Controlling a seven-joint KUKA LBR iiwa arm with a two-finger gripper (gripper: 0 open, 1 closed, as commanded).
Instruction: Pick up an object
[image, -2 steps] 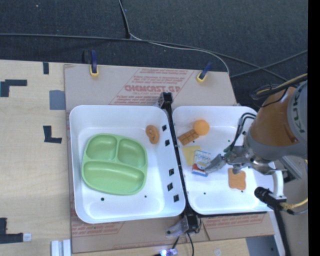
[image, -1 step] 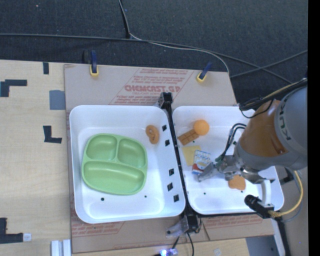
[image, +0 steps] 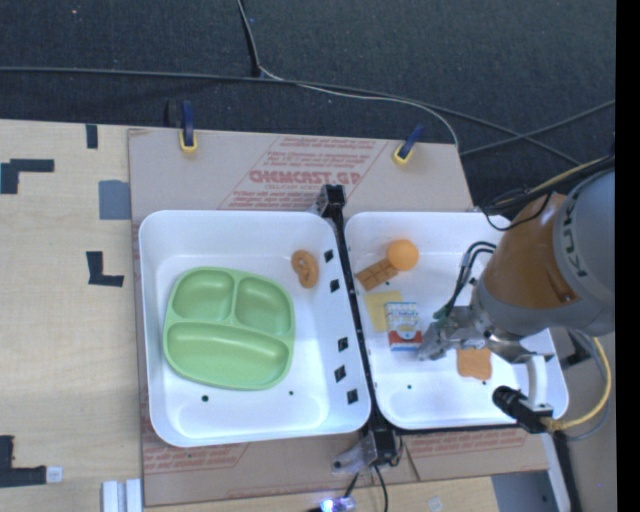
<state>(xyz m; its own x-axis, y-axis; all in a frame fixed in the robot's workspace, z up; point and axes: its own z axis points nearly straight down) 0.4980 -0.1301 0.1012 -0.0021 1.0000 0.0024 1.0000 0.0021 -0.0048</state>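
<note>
My gripper (image: 438, 340) is low in the right bin (image: 520, 405), at the right edge of a small white, blue and red carton (image: 403, 322) that lies on a yellow card (image: 377, 310). A tan, toast-like piece (image: 474, 363) sits just right of the gripper, partly under the wrist. Farther back in the same bin are an orange ball (image: 402, 254) and a brown wafer (image: 375, 274). Nothing is visibly lifted.
The left bin (image: 160, 400) holds a green divided plate (image: 229, 327) and a small brown pretzel-like piece (image: 305, 266) near the black divider (image: 345, 300). The arm's grey and orange body (image: 540, 270) covers the right bin's right side. Cables run over the dark floor behind.
</note>
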